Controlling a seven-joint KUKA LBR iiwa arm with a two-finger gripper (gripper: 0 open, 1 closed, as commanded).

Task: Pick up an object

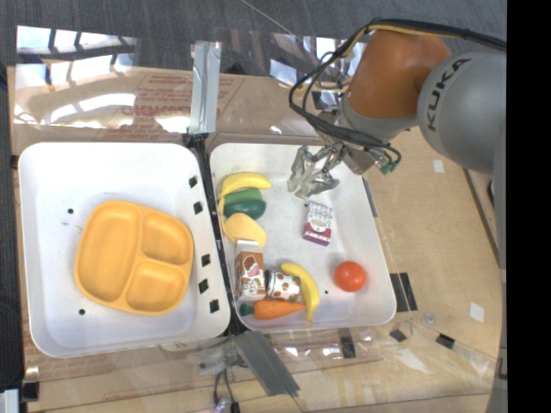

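One carrot, partly hidden under banana, btm right bin.

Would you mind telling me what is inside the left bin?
The left bin holds one yellow divided tray with three compartments, nothing in them. Whatever lies beneath the tray is covered.

One fixed camera looks down aslant on both white bins.

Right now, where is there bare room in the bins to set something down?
In the right bin, bare floor lies between the small carton and the tomato. Its left wall is crowded: bananas, carrot. The left bin is bare around the yellow tray.
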